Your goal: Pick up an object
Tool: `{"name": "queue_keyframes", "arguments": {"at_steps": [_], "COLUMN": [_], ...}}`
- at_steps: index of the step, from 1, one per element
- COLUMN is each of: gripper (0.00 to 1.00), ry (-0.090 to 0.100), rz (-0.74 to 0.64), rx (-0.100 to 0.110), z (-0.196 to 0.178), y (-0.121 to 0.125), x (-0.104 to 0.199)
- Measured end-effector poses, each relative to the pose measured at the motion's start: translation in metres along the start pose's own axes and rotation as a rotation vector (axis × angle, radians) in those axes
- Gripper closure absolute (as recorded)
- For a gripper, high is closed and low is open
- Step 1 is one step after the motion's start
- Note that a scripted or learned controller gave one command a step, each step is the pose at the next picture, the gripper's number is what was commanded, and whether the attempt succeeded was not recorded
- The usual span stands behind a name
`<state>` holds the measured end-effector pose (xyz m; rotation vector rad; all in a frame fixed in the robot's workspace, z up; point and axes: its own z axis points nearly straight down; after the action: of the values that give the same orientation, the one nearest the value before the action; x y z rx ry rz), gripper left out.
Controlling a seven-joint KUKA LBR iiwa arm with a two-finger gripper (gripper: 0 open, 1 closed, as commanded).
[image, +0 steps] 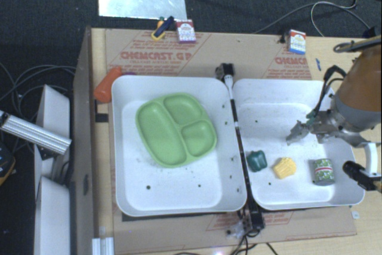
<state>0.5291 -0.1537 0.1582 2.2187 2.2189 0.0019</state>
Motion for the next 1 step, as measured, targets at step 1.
{"name": "queue_keyframes", "arguments": {"at_steps": [1], "gripper": [0.00], "ry": [0.002], "rz": [-0.001], "rx": [0.004], "z": [0.0607], "y": [-0.0311], "x": [0.0324]}}
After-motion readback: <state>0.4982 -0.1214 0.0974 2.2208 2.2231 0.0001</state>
